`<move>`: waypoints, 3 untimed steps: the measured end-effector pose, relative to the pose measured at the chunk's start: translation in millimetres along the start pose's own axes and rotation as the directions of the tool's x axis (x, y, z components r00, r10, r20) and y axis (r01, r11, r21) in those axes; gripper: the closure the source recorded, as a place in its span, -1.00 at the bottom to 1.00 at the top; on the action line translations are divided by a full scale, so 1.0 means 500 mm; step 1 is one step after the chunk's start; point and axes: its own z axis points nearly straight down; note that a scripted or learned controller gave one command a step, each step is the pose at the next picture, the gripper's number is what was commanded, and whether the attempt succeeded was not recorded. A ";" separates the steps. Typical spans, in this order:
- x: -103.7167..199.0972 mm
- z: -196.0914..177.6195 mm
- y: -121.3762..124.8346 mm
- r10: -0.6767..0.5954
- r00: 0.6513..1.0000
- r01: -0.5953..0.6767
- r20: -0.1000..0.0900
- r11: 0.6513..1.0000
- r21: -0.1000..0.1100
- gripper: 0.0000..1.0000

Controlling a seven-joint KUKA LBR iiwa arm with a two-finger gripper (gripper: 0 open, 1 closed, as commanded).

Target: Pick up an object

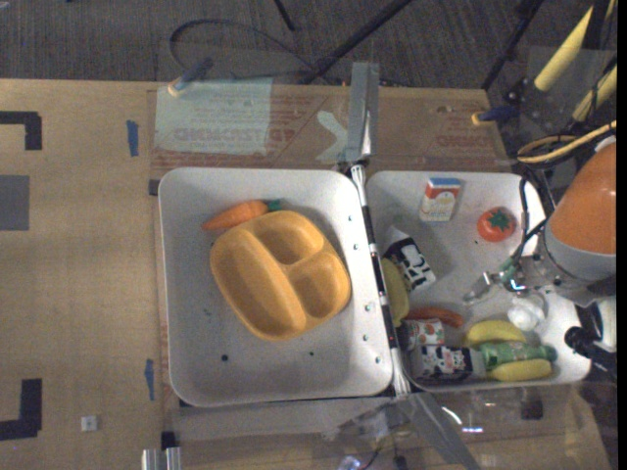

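Gripper (pixel 493 282) over right bin (pixel 456 238) floor, between tomato (pixel 497 223) and bananas (pixel 497 332); finger state indiscernible.

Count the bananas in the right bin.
3: one banana along the bin's left wall, a second near the front, a third at the front edge. Others may be hidden.

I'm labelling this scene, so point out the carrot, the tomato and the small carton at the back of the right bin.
carrot (pixel 235 213), camera view, middle of its orange body
tomato (pixel 496 224), camera view, its red top
small carton (pixel 441 200), camera view, its front face
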 end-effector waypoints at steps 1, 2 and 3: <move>-0.012 -0.050 0.011 -0.033 0.999 0.033 0.000 0.999 0.000 -1.00; -0.048 -0.102 0.158 -0.012 1.000 0.012 0.001 1.000 0.000 -1.00; 0.050 0.009 0.275 -0.084 0.996 0.084 0.002 0.996 -0.003 -1.00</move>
